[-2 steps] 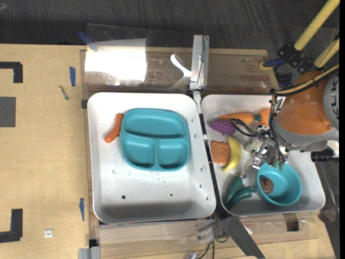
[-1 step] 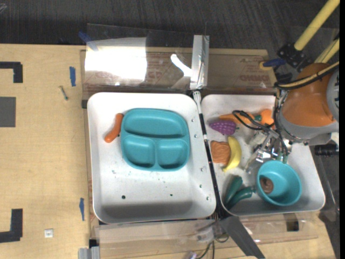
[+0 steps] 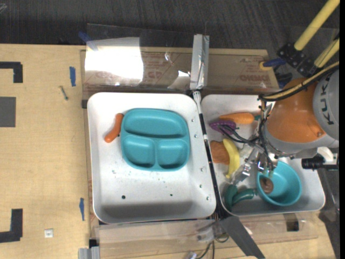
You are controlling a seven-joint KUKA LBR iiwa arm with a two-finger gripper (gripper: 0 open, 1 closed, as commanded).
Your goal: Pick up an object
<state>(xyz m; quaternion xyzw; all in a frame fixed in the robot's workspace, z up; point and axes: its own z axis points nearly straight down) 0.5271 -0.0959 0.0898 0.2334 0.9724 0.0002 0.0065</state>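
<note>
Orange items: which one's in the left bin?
The orange hot dog, lying beside the teal divided tray at its left edge. The carrot and the other orange piece are in the right bin.

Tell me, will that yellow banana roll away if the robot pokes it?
Probably not far. The banana is curved, so it would likely rock or spin rather than roll. It also lies crowded among other things in the right bin, which may stop it. Its skin looks smooth, so it might slip.

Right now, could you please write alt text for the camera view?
The arm's gripper hangs over the right bin, among a banana, carrot and teal bowl. The left bin holds a teal divided plate beside an orange sausage.
</note>
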